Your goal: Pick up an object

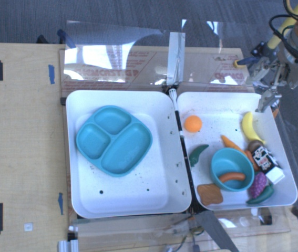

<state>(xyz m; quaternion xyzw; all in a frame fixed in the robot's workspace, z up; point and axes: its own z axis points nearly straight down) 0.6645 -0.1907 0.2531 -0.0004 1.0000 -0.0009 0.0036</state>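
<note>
Nearest the camera, along the front wall of the right-hand shallow white bin (285, 199), lie a flat brown toast-shaped toy (209, 193), a purple grape-like toy (259, 183) and a dark green pod-shaped toy (260, 194). Just behind them stands a round blue plastic bowl (232, 168) holding a red-orange sausage-shaped toy (232, 177); a small black-and-white printed carton (263, 158) sits just beside its right rim. Farther back lie a dark green leaf-shaped toy (197, 154), an orange carrot-shaped toy (231, 142) and a small orange ball (193, 124). The left-hand shallow white bin (85, 101) bears a blue three-compartment plastic plate (114, 139).

The likeliest target, a yellow plastic banana (251, 126), lies against the right bin's right wall toward the back. Its long axis runs roughly front to back, gently curved, one end pointing toward the back corner.

Farthest, the grey two-finger gripper (269, 96) hangs over the right bin's back-right corner, near the banana's far end. Glare and cabling obscure it, so whether the pincer is spread or closed cannot be told; nothing is visibly held.

Judged stage: approach, before any grasp. The next move calls for descending with fingers set across the banana's short width.
</note>
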